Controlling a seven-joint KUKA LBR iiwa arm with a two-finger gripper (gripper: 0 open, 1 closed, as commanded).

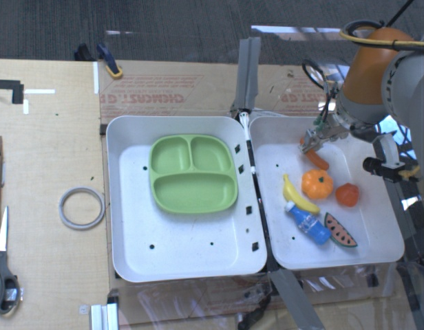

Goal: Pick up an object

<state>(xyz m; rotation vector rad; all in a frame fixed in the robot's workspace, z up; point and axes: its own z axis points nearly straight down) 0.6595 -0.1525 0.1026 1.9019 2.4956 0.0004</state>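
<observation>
The right bin (377, 243) holds several toy foods. A small orange-red carrot (319, 161) lies near its back. In front of it sit an orange pumpkin (317, 184), a red tomato (347, 194), a yellow banana (298, 196), a blue bottle (311, 226) and a watermelon slice (340, 231). My gripper (313, 141) hangs low over the back of this bin, just above and left of the carrot's upper end, close to it or touching it. Nothing is visibly held.
A green divided plate (193, 172) lies in the left bin (177, 253). The divider (252, 184) between the bins runs just left of the toys. On the bench at left are a tape ring (82, 207), scissors (2, 280) and a blue clamp (110, 60).
</observation>
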